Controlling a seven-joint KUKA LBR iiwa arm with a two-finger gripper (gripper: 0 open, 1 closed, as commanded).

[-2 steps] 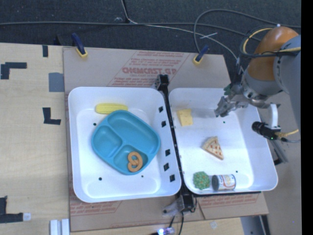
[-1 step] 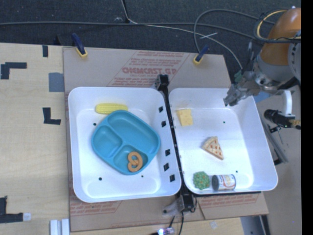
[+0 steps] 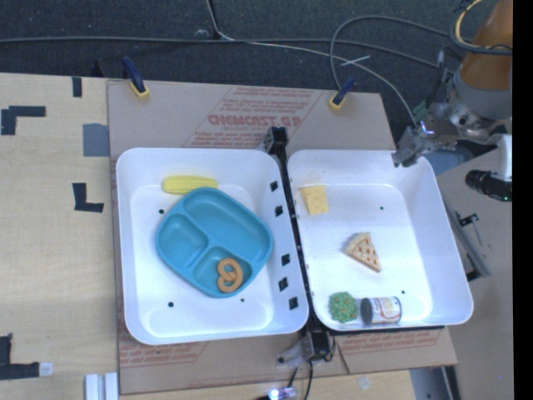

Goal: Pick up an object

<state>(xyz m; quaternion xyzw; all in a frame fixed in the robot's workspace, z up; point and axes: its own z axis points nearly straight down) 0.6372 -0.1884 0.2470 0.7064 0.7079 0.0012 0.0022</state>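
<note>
The right bin (image 3: 433, 223) holds a yellow cheese square (image 3: 314, 199) near its back left, a pizza slice (image 3: 364, 252) in the middle, and a green broccoli piece (image 3: 342, 307) beside a small can (image 3: 382, 309) lying on its side at the front. My gripper (image 3: 407, 153) hangs over the back right corner of this bin, well away from all of these objects. Nothing can be seen held in it. The left bin (image 3: 133, 223) holds a blue divided plate (image 3: 200, 232) with a pretzel (image 3: 229, 275) in one compartment, and a yellow corn cob (image 3: 190, 185) lies behind the plate.
The grey arm with its orange band (image 3: 487, 32) comes in from the upper right. Cables (image 3: 366, 57) loop over the dark mat behind the bins. Black clips (image 3: 279, 140) sit along the seam between the bins. Both bins rest on a cardboard sheet (image 3: 250, 115).
</note>
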